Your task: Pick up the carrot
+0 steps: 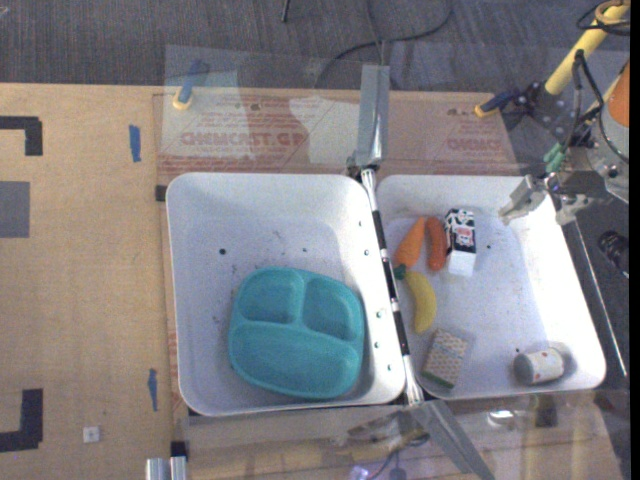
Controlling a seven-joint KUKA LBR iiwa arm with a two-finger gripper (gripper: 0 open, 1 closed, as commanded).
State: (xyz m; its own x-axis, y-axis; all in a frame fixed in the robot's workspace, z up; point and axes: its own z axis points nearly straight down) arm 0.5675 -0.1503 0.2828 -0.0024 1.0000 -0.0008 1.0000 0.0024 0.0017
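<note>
Brown cardboard covers the bench (80, 298), and two shallow white bins sit on it side by side. Inside the left bin (200, 208) rests a teal divided tray (297, 333). Scattered across the right bin (570, 298) are the carrot (411, 243), a reddish sausage-shaped toy (436, 244) touching it, a small milk carton (461, 240), a banana (422, 300), a patterned packet (446, 357) and a grey can (540, 364). The carrot lies near the bin's left wall, its narrow end toward the near side. The end effector (527, 198) hovers over the bin's far right edge, well apart from the carrot; whether it is spread or pressed together cannot be told. The carrot looks like a light, stiff, smooth toy, likely to slip, so its thicker upper half seems the best hold, gripped across its width, away from its red neighbour.
</note>
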